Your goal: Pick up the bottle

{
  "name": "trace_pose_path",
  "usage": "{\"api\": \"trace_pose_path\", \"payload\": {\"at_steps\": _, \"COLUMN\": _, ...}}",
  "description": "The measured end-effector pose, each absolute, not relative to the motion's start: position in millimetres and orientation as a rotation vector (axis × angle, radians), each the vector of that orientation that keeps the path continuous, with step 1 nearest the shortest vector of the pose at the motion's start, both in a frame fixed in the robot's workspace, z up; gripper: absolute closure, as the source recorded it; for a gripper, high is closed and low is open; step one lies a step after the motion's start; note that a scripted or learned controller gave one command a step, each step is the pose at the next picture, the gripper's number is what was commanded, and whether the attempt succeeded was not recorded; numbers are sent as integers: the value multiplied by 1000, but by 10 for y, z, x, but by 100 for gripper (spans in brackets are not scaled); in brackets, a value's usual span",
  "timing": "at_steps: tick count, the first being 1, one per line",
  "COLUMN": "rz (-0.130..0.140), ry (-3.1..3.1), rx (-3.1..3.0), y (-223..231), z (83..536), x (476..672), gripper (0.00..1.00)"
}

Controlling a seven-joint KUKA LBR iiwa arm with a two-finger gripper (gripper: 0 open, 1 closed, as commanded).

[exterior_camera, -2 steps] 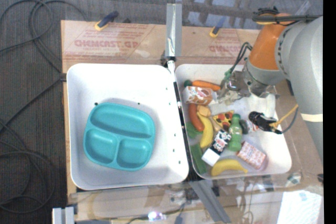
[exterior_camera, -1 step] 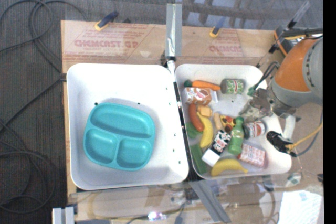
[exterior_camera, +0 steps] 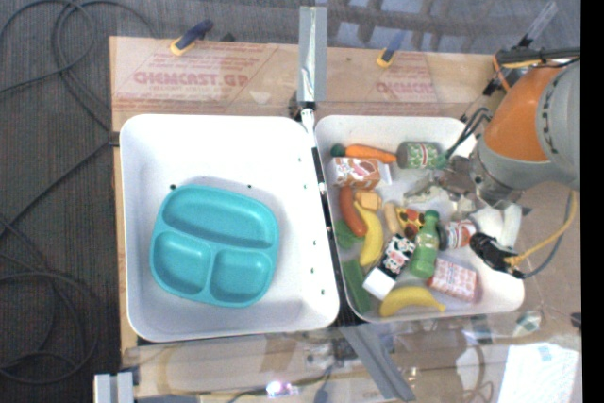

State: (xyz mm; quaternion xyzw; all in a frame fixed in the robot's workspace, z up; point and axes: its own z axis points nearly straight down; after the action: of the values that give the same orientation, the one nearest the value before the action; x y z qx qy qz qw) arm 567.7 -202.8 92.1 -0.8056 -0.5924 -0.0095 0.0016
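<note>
The slim green plastic bottle point(exterior_camera: 427, 243) is found standing roughly upright in the right-hand shallow white bin point(exterior_camera: 491, 299), packed in between a small black-and-white cow-patterned carton point(exterior_camera: 399, 254) on one side and a pink rectangular packet point(exterior_camera: 455, 279) lower down. A short green-labelled jar point(exterior_camera: 421, 155) is lying on its side near the bin's far wall, so that could be argued as a bottle too, tbh. The grey arm's two-finger gripper point(exterior_camera: 460, 187) is parked over the right part of this bin, near the green bottle but apart from it; how it's set honestly can't be made out. A straight-down approach over the cap is probably best, so the clutter isn't knocked.
</note>
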Motion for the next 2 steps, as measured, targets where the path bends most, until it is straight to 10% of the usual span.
{"api": "trace_pose_path", "payload": {"at_steps": 1, "rz": -22, "ry": -1765, "rx": -2613, "y": -1951, "z": 918, "x": 5309, "gripper": 0}}
{"api": "trace_pose_path", "payload": {"at_steps": 2, "rz": -18, "ry": -1765, "rx": -2614, "y": -1962, "z": 1002, "x": 5308, "gripper": 100}}
